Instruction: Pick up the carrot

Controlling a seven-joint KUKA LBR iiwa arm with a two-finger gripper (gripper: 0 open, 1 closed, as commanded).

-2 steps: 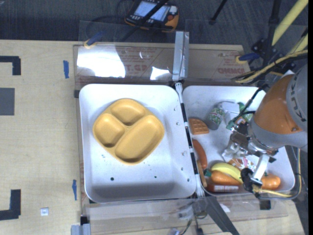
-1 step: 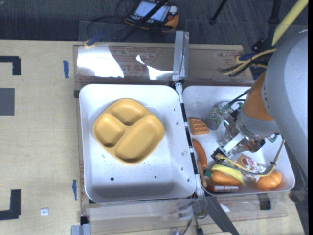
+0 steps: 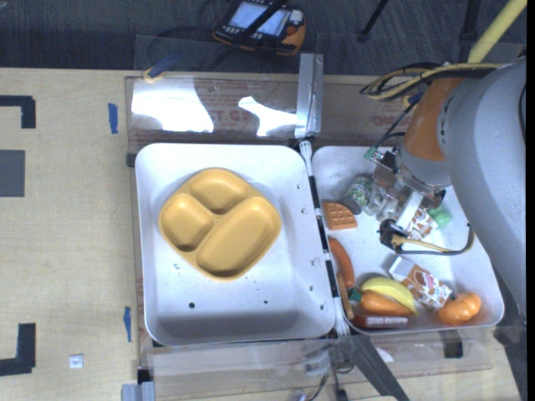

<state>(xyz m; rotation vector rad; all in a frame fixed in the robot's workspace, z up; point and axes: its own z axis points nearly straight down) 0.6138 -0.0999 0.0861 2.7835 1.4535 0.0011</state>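
Claw (image 3: 399, 197) hovers mid-bin — grip state I cannot tell — carrot (image 3: 383, 303) lies crosswise toward the bin's near edge.

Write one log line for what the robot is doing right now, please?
gripper: above right bin, holding nothing seen | carrot: lying at front of bin beside banana | not picked

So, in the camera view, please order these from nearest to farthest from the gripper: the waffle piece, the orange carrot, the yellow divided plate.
From the gripper:
1. Tan square waffle piece, just left of it.
2. Orange carrot, at the right bin's near edge.
3. Yellow divided plastic plate, in the left bin.
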